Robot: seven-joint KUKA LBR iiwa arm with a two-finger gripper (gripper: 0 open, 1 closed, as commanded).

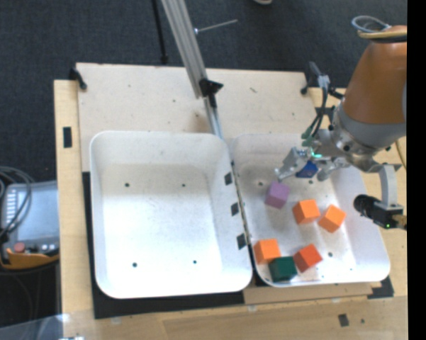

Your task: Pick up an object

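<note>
White plastic formed both shallow bins on the wooden tabletop (149, 91): the left bin (163, 211) and the right bin (361, 261) sat side by side, their inner walls touching. The grey arm (376, 98), with its orange band above the wrist, reached in from the right over the far part of the right bin. The claw (303, 165) hung above the far middle of that bin, with a small blue object (310, 168) visible between its fingers; the claw appeared closed on that object, although the blur at the fingertips limited certainty. A purple cube (277, 195) lay just below and to the left of the claw, apart from it. Two orange cubes (306, 211) (332, 218) lay near each other at the middle of the bin. A third orange cube (267, 249) rested near the inner wall, and a dark green cube (283, 268) lay just beside it at the near edge. A fourth orange cube (308, 257) touched the green cube on its right side. A slanted metal rail (188, 41) crossed the far side of the tabletop
</note>
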